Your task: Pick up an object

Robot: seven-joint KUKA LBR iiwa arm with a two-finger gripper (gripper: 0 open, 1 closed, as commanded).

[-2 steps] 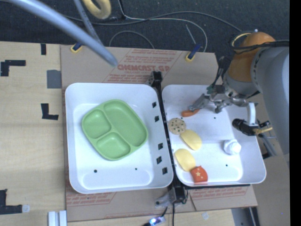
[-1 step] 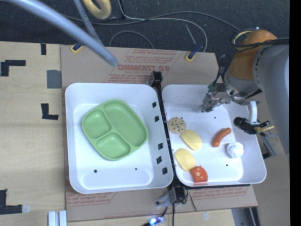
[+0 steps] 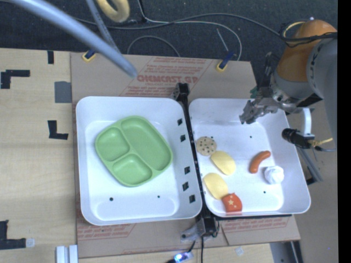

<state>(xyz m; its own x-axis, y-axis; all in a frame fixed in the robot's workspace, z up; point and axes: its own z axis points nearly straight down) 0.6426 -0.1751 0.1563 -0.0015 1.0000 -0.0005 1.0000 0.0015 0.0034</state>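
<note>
Gripper (image 3: 249,115) hangs upper right over white right bin (image 3: 230,107); I cannot tell its state; orange toy sausage (image 3: 259,161) lies nearest.

The grey KUKA arm (image 3: 323,64) is showing a rounded orange band above its wrist, narrowing into a dark metal two-finger gripper (image 3: 248,115), with a black cylindrical fitting projecting beside it.

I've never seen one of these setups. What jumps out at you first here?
The bright green divided plate lying in the left white bin stands out most. In the right bin lie small toy foods: a cookie, two pale yellow pieces, a sausage. The robot's hand hangs over that bin's far edge.
</note>
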